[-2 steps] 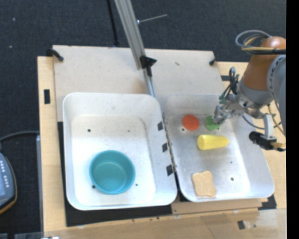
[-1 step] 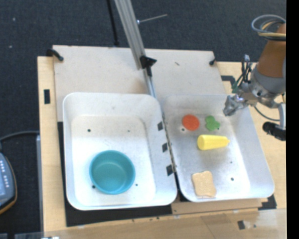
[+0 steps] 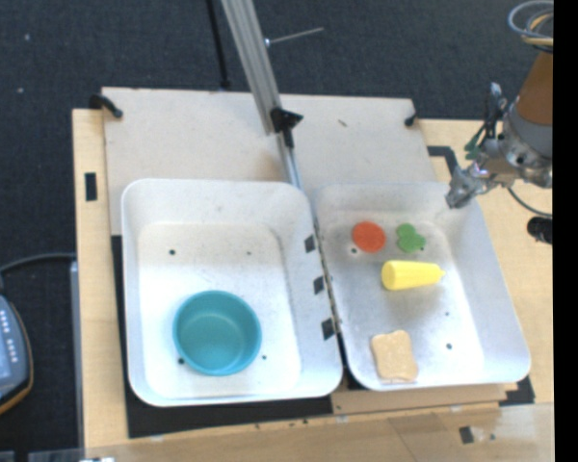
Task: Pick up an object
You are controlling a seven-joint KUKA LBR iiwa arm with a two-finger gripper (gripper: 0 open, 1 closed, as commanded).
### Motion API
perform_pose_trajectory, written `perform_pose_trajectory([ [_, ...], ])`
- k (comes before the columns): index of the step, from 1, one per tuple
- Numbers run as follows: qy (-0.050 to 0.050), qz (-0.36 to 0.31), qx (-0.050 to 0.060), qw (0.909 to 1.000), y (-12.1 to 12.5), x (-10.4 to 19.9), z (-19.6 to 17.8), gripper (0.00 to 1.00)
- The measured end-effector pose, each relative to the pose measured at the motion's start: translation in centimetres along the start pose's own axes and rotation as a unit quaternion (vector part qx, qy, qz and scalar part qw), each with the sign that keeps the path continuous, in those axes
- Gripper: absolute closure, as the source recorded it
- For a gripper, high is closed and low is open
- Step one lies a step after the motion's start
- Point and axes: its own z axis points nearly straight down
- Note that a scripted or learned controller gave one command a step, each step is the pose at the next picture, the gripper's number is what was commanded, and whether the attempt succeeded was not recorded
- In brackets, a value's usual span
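we look down on a pale wooden tabletop [image 3: 91, 258] bearing two shallow white plastic bins. the left bin [image 3: 144, 210] holds a smooth round teal bowl [image 3: 217, 331]. the right bin [image 3: 491, 296] holds four small toys close together: a flat orange disc [image 3: 369, 237], a knobbly green piece [image 3: 410, 238], a yellow cone-like block [image 3: 411, 274] lying on its side, and a tan slice shaped like bread [image 3: 394, 356]. all look light and rigid. the yellow block seems easiest, taken across its thicker middle. the pincer [image 3: 459, 194] hovers over the right bin's far right corner, holding nothing; we cannot tell its opening.
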Motion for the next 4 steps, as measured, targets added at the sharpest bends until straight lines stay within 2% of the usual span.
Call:
perform_pose_trajectory([
  [1, 0.000, 0.000, -0.001, 1.0000, 0.1, -0.1, -3.3, 1.00],
  [2, 0.001, 0.000, 0.001, 1.0000, -1.3, 5.4, -2.6, 1.00],
  [3, 0.001, -0.001, 0.001, 1.0000, -3.3, 9.8, -3.3, 1.00],
  [4, 0.002, -0.002, 0.001, 1.0000, -4.5, 15.5, -4.0, 1.00],
])
